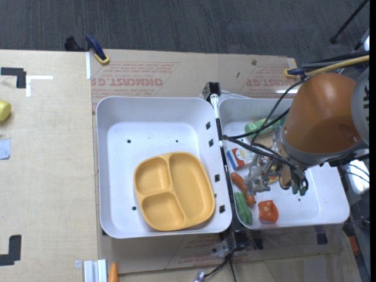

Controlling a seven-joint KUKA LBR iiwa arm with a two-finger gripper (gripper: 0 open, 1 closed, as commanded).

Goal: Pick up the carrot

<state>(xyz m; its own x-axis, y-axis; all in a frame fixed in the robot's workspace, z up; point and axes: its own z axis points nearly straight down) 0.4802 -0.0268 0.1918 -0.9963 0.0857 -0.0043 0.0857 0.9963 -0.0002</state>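
Robot lab, taped cardboard bench point(47, 175), white bins point(111, 175), cables point(267, 119)

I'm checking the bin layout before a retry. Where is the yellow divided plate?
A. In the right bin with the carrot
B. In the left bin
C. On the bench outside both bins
B: the yellow divided plate lies on the floor of the left bin, while the carrot is in the right bin.

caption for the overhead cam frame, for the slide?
Gripper poised over carrot in right bin; yellow divided plate in left bin.
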